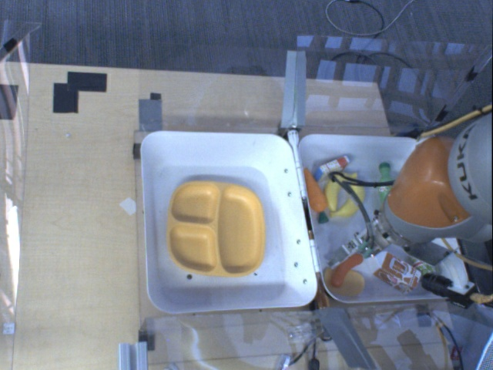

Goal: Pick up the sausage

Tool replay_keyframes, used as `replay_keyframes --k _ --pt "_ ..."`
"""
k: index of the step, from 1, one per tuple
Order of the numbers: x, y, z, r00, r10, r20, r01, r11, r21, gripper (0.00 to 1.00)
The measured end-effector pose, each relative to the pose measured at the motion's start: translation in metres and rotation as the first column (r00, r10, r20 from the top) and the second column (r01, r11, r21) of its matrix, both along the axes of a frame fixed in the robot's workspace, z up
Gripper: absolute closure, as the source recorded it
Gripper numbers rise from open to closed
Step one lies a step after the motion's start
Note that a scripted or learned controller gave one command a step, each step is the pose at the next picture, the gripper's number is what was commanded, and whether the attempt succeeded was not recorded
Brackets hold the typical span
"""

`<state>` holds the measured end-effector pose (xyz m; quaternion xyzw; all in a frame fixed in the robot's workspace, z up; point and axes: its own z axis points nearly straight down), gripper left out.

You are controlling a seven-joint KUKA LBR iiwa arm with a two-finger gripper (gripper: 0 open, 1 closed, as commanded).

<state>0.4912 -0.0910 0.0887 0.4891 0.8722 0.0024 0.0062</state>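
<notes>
Reaching for the sausage in the right bin

We saw the sausage [346,267] near the right bin's [400,146] front-left corner, touching a tan round piece [349,283]; the gripper [368,241] hovered just beside it, grip state unclear. We judged it should straddle the sausage crosswise before squeezing.

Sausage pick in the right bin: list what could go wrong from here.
1. The sausage lies against a round tan item near the right bin's front wall, so the gripper may nudge both.
2. A printed packet and banana crowd nearby; a wrong grasp seems possible.
</notes>
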Motion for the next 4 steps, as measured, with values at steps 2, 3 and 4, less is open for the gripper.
replay_keyframes --k 2,3,4 --pt "0.0026 0.0 0.0094 1.0 -0.001 0.004 0.001 1.0 0.001 0.0" --pt "0.0041 0.0 0.0173 1.0 0.0 0.004 0.0 1.0 0.002 1.0" --pt "0.0041 0.0 0.0173 1.0 0.0 0.004 0.0 1.0 0.002 0.0"
